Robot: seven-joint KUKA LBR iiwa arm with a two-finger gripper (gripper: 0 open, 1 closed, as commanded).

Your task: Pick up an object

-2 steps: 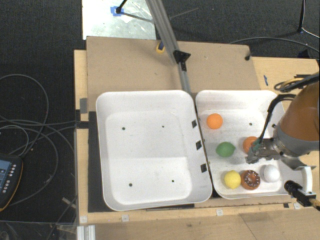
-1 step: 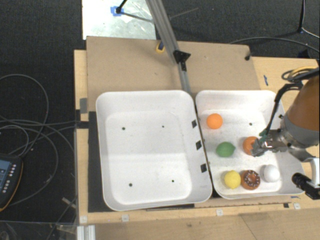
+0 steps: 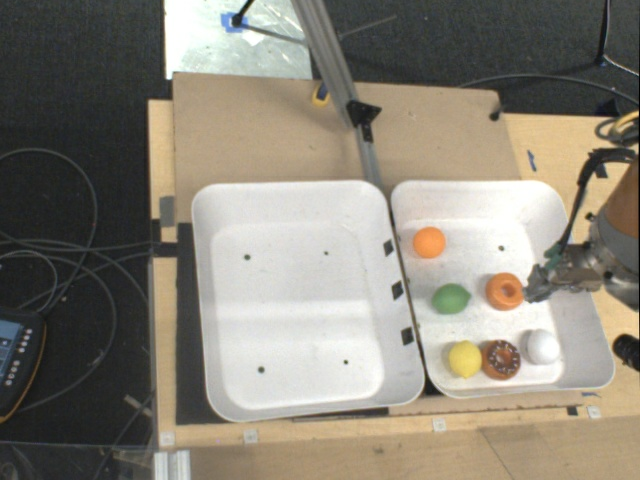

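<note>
Orange ring-shaped toy (image 3: 505, 291), like a small plastic donut with a hole in the middle, lay in the right white bin (image 3: 480, 208), toward its right side. It looked light and hard, and its smooth round skin could slip, so I think the best place to take hold was across the ring's outer sides, or with one finger down in the hole and one outside. The grey claw (image 3: 543, 280) sat just to the right of this ring, so close that it seemed to touch the ring's edge, but the ring was beside the tip, and I could not see it between any fingers. Whether the claw was wide or narrow, I cannot tell, because its tip was small and dark. Other toys lay near. A green round ball (image 3: 451, 299) was just left of the ring. An orange round ball (image 3: 428, 242) sat higher up in the bin. Along the bottom were a yellow lemon-like toy (image 3: 464, 359), a brown donut with sprinkles (image 3: 501, 359) and a white round ball (image 3: 542, 347); the brown donut seemed to touch its neighbours. These round toys would likely roll if bumped. The left white bin (image 3: 300, 298) stood right beside the right one on the brown worktop (image 3: 260, 128).
</note>
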